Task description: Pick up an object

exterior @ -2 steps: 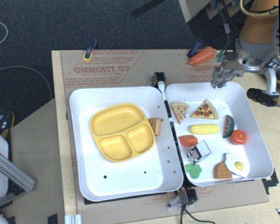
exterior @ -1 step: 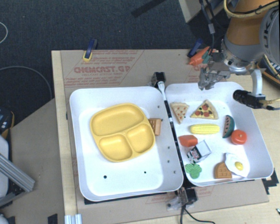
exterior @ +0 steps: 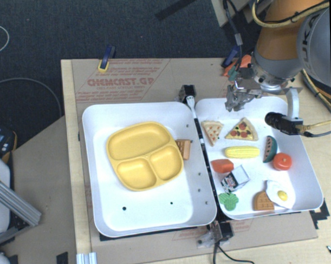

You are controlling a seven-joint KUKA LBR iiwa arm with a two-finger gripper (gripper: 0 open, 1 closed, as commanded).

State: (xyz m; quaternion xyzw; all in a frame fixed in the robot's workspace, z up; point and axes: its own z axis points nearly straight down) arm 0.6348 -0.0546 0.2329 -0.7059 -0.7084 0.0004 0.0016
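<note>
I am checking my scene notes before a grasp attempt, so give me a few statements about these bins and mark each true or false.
1. The yellow divided tray lies in the left bin. True.
2. The corn cob lies in the left bin. False: it lies in the right bin.
3. The gripper hangs over the right bin's far edge. True.
4. The pizza slice sits on the yellow tray. False: it lies on the right bin's floor.

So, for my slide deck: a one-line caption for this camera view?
Gripper hovers over right bin of toy food; yellow tray in left bin.
</note>
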